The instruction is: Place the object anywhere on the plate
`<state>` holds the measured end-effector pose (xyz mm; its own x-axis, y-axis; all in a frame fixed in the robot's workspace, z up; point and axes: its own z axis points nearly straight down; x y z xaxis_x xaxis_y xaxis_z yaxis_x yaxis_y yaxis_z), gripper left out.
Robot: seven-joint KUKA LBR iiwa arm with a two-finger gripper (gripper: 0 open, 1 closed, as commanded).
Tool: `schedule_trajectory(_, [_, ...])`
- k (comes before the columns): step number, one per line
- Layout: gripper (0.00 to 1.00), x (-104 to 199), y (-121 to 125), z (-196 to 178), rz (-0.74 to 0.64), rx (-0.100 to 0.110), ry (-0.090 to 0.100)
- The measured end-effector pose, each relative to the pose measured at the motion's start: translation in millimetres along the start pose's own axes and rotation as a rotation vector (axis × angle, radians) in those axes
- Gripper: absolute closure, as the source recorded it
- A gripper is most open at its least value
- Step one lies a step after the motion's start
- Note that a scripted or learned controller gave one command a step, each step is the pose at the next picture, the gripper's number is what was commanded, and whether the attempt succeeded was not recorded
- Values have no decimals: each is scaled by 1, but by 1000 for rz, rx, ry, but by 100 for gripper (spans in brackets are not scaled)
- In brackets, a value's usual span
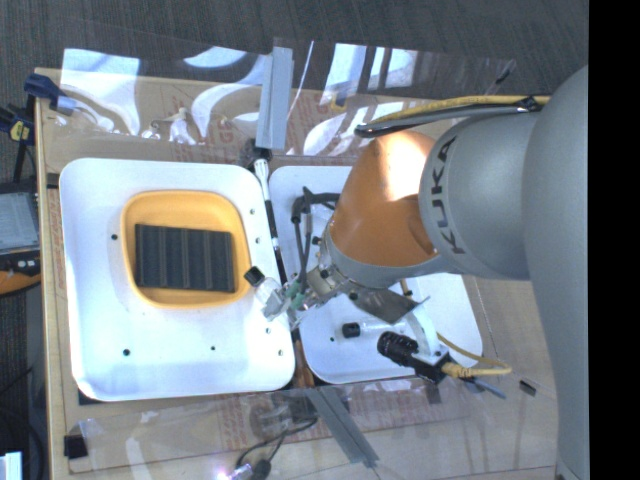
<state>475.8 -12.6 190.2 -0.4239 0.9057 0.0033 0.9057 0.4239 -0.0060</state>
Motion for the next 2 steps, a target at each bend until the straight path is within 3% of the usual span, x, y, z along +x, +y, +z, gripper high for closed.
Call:
schedule_trajectory(1, [100,0,84,-1,-108,-3,-2])
schedule_trajectory(2, [0,0,84,-1,-108,-3,-3])
